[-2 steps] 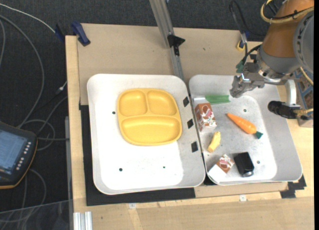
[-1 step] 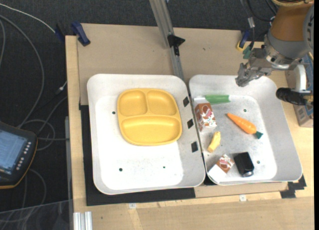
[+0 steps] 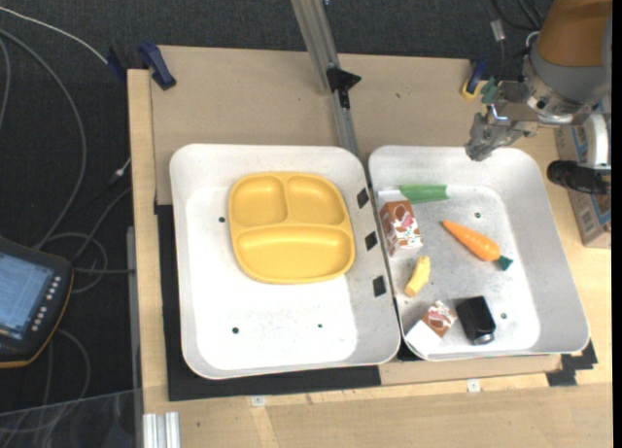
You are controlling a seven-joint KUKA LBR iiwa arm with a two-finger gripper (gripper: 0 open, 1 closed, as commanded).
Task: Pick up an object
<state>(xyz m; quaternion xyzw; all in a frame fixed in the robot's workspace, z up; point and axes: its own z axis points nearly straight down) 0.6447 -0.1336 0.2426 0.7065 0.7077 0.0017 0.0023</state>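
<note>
Down front, black block [image 3: 475, 319] and carrot [image 3: 472, 241] are sitting in the right bin [image 3: 544, 193] while the gripper [image 3: 482, 148], carrying nothing, is hovering over its far edge, probably needing to drop onto something.

On my surface [image 3: 243, 86], cables [image 3: 58, 145] trail past its edge, above a handheld screen [image 3: 24, 295] lying alongside.

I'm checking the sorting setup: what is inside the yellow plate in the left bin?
The yellow plate has three compartments, and all show bare yellow surface with nothing lying in them. It rests in the left bin; the bin floor beneath the plate is covered.
</note>
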